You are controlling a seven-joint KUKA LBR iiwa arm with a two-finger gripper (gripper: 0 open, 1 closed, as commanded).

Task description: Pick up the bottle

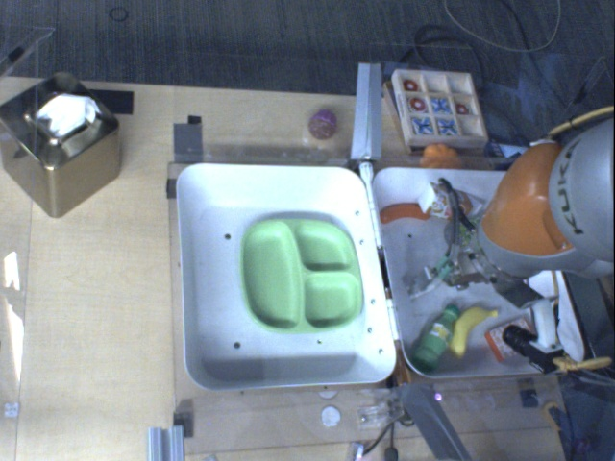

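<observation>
**Green bottle lying in the right bin, arm above it**

We see the green bottle [437, 335] lying tilted near the right bin's [404, 257] front-left corner, at about seven o'clock within that bin. Just beside it, at three o'clock, lies a yellow banana [468, 327], touching or nearly so. The gripper [452, 269] hangs at the bottle's twelve o'clock, near but apart from it; we cannot tell its state amid the wires. The arm [548, 209], grey and orange, enters from three o'clock. An orange-and-white object [408, 211] sits at the bin's eleven o'clock. The left bin [207, 257] holds a green divided tray [300, 272]. A tic-tac-toe board [440, 109] lies behind the bins.
</observation>
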